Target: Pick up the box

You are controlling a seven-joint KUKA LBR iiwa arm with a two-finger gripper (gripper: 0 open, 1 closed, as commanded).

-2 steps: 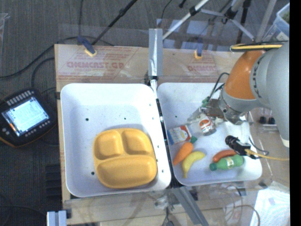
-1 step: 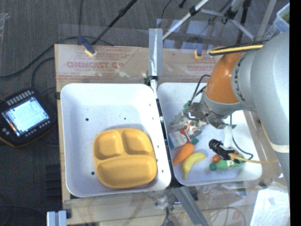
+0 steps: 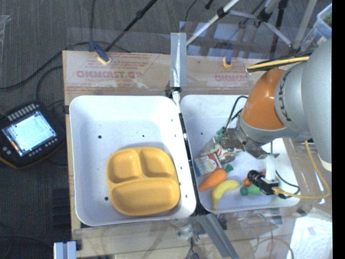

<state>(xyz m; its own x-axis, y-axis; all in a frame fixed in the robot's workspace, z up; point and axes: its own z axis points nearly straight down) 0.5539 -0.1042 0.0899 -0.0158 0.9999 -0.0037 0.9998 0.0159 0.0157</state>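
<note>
I see two white bins: the left bin (image 3: 86,144) carries a few dark specks and a mustard-yellow divided tray (image 3: 143,181). In the right bin (image 3: 205,112) I make out an orange carrot (image 3: 212,179), a yellow banana (image 3: 223,190) and a box (image 3: 213,156) printed white, red and blue. The arm (image 3: 302,101) is grey with an orange band.

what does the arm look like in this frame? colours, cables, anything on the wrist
The arm is smooth rounded grey metal with a glossy orange band above the wrist. Below the band sits a darker grey wrist section leading to the gripper. A thin black cable loops beside the wrist, and a yellow cable trails along the bin's right side.
</note>
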